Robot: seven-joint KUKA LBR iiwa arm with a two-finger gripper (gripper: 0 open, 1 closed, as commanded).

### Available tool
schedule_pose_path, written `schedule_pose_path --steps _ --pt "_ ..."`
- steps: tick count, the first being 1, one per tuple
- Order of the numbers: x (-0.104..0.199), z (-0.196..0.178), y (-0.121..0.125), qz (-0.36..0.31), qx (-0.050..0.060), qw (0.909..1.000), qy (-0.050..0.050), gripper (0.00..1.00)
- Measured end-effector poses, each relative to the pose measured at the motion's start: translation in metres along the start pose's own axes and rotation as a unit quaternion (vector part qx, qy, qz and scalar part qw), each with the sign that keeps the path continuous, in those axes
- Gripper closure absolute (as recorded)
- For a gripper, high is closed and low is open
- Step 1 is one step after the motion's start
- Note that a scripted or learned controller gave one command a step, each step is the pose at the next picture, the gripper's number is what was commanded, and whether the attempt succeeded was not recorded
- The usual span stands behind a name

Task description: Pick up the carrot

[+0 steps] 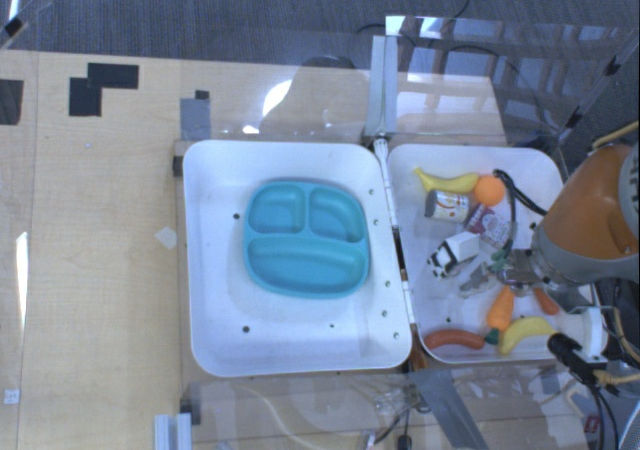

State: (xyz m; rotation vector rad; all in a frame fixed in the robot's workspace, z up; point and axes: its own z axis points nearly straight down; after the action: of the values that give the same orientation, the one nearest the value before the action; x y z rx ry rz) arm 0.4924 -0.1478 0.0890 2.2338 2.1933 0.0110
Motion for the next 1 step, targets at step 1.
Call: schedule_pose_path --steps 1 --pt "0.0013 -0.0118 0.0032 -0.001 -0.004 1.0 0.0 1.0"
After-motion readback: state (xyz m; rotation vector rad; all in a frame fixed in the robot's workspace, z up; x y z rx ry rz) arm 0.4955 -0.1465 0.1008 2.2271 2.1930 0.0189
